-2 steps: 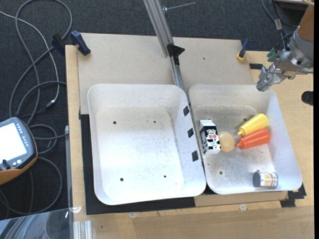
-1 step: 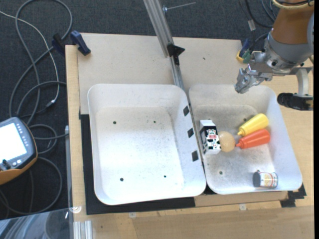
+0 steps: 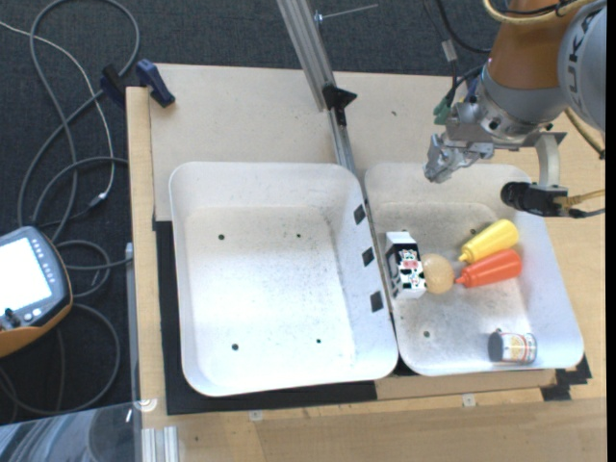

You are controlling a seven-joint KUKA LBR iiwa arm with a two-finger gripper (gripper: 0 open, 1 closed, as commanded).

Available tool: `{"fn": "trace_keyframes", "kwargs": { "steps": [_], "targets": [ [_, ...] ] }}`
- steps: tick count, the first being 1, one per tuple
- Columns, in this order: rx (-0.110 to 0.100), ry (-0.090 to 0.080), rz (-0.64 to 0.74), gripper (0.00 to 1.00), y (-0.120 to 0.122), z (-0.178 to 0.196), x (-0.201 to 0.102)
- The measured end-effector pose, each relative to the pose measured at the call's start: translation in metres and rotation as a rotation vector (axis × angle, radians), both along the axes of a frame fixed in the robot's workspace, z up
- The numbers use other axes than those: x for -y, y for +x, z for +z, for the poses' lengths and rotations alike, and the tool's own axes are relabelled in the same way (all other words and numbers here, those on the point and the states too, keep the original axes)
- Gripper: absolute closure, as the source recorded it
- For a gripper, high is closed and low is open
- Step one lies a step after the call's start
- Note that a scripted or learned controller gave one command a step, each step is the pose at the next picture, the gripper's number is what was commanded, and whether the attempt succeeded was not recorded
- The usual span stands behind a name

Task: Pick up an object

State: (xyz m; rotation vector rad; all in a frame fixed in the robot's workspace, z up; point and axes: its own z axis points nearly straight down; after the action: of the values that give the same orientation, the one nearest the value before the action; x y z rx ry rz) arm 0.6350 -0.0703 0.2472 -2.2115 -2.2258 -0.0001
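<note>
The pincer (image 3: pixel 445 165) hangs at twelve o'clock over the right bin (image 3: pixel 558 287), carrying nothing; whether it is open I cannot tell. This looks like the approach. The yellow bottle (image 3: pixel 488 241) and orange bottle (image 3: pixel 491 269) lie near centre, touching, with room toward five o'clock.
</note>
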Motion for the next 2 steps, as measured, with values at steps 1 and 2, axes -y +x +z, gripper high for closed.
{"fn": "trace_keyframes", "kwargs": {
  "steps": [1, 2],
  "targets": [
    [0.005, 0.000, 0.001, 1.00, 0.003, 0.007, -0.051],
    [0.006, 0.000, 0.002, 1.00, 0.014, 0.004, -0.113]
  ]
}}
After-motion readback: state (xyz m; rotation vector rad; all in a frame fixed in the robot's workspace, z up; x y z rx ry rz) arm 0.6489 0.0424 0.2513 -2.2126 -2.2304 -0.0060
